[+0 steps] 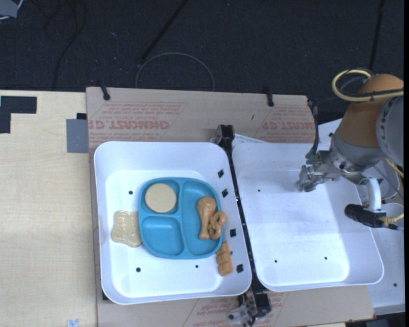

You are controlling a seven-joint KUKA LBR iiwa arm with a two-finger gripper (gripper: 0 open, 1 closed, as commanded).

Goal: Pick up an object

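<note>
**Over the right bin, with the food across the divide**

My end effector (312, 177) hangs over the upper right part of the right bin (293, 264), close to its far-right wall. From this slanted view it is small and metallic against the white floor, and I cannot tell how it stands. I see nothing in its grasp. My grey arm (368, 135) comes in from the right, with the orange band above the wrist at the bin's upper right corner.

Everything worth picking sits in the left bin (123, 278), well apart from me. A blue divided plate (165, 238) lies in its middle. In the plate's upper left compartment rests a round tan cracker (160, 197). In the right compartment lies a brown pretzel-like piece (210, 218), long and twisted. Just outside the plate's left edge, touching it, a pale bread piece (126, 228) lies on the bin floor. Below the plate's lower right corner a small brown nugget piece (224, 259) lies near the bin's right wall.

Both bins rest on a cardboard sheet (191, 118) on the bench (34, 216).
</note>
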